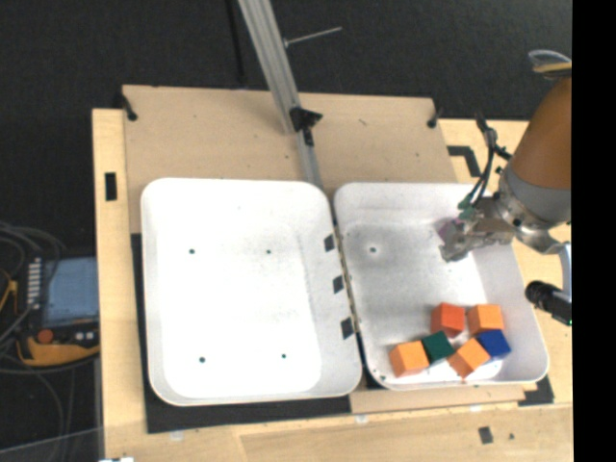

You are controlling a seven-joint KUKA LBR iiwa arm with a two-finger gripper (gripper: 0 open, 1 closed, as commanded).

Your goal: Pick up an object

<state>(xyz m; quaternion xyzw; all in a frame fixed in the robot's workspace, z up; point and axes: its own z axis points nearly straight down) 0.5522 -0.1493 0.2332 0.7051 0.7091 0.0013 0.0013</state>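
Note:
Several small blocks lie huddled in the near right corner of the right bin [385, 287]: an orange block [449, 318], a second orange block [486, 316], a blue block [493, 343], a green block [439, 346] and two more orange ones [409, 357] [471, 356]. My gripper [456, 244] hangs over the right bin's upper right part, well behind the blocks and apart from them. Its tip is small and blurred. I see no block at the tip.
The left bin [241, 287] lies beside the right one, with dark clips [339, 282] along the shared edge. A slanted metal rail [274, 56] rises behind the bins. A blue device and cables [58, 301] sit off the bench at left.

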